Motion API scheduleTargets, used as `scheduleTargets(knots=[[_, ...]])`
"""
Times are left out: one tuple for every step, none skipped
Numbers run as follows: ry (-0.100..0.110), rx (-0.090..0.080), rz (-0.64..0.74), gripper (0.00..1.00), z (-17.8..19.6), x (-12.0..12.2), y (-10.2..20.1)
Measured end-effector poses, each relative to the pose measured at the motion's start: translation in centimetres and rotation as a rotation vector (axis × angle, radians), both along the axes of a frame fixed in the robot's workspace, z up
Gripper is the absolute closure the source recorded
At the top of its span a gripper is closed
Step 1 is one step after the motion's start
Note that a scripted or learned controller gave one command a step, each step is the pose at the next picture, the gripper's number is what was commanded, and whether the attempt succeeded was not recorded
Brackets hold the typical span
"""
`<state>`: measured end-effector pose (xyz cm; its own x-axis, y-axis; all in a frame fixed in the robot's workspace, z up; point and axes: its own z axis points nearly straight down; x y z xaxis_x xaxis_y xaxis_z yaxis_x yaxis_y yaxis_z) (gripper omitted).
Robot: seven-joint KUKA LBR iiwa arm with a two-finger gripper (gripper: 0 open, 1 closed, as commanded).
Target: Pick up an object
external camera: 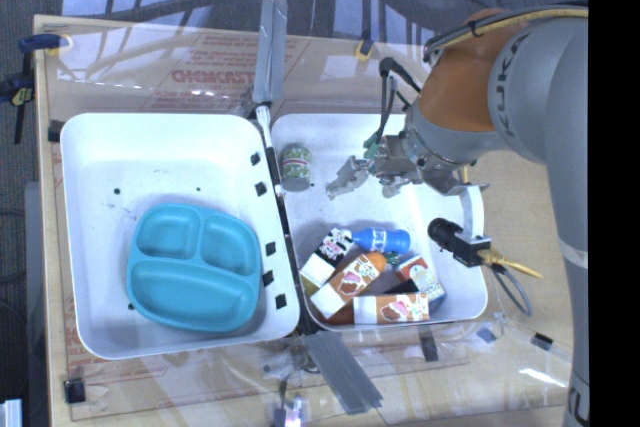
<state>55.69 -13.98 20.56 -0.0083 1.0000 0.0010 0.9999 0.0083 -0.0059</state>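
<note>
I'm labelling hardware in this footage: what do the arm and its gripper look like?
The arm is thick, rounded and light grey, with an orange band above the wrist. Thin dark cables loop beside the wrist. The gripper is small, metallic grey, with slender jaws. A black cylindrical fitting on a white bracket hangs below.

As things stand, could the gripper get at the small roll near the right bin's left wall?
Probably yes: the gripper hovers just right of the roll, which stands apart from the carton pile.

Bright, even light — slightly soft.
</note>
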Motion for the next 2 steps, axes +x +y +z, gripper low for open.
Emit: scheduleTargets(knots=[[-0.006,-0.001,0.314,0.00,5.9,0.0,-0.6],[-0.002,0.001,0.276,0.00,-2.1,-8.1,-5.4]])
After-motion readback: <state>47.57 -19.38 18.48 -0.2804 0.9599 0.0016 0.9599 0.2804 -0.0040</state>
